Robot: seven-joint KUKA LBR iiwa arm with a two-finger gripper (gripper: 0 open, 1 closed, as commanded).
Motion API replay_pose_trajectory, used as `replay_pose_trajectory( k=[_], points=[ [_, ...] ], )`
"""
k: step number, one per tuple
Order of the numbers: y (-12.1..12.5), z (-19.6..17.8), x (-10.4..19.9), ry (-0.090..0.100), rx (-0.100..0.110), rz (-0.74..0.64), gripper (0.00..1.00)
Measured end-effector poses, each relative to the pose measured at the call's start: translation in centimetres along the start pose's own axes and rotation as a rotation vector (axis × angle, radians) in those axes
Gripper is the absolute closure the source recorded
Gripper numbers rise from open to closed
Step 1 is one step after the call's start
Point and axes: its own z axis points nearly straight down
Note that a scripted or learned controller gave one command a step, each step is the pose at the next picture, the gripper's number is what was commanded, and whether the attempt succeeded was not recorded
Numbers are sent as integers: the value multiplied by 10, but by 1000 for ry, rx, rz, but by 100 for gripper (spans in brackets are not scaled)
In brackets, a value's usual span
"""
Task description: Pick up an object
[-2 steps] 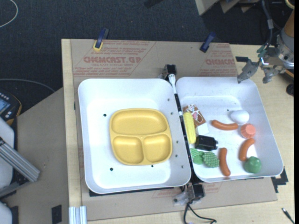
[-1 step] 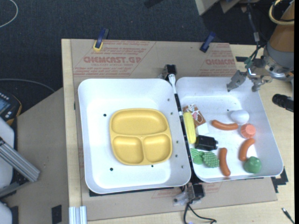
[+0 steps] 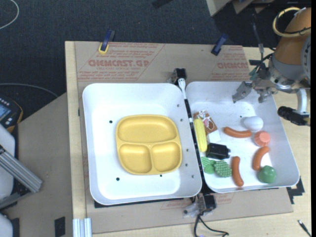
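Observation:
My gripper (image 3: 252,94) hangs over the far part of the right bin (image 3: 217,94), open, with nothing between its fingers (image 3: 240,93). Just below it, nearer the camera, lie a white egg-shaped piece (image 3: 253,123), an orange sausage (image 3: 238,132) and a pink-orange ball (image 3: 263,138). Further toward the front are two more sausages (image 3: 237,171) (image 3: 260,157) and a green ball (image 3: 267,174). Along the bin's left wall lie a yellow corn cob (image 3: 200,135), a brown-and-white piece (image 3: 206,121), a black object (image 3: 217,150) and green toys (image 3: 222,169).
The left bin (image 3: 98,132) holds a yellow divided plate (image 3: 148,143). A black divider (image 3: 187,115) runs between the bins. Clamps (image 3: 104,42) (image 3: 218,45) hold the cardboard at the back edge. The arm's orange band (image 3: 296,23) is at the upper right.

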Motion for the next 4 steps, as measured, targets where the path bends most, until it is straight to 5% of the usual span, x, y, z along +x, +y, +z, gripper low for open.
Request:
replay_pose_trajectory(
  k=[1, 2, 4],
  points=[
    [0, 45, 1, -1, -1, 0, 0],
    [2, 31, 1, -3, -8, -1, 100],
    [13, -61, -4, -6, -15, 0, 100]
  ],
)
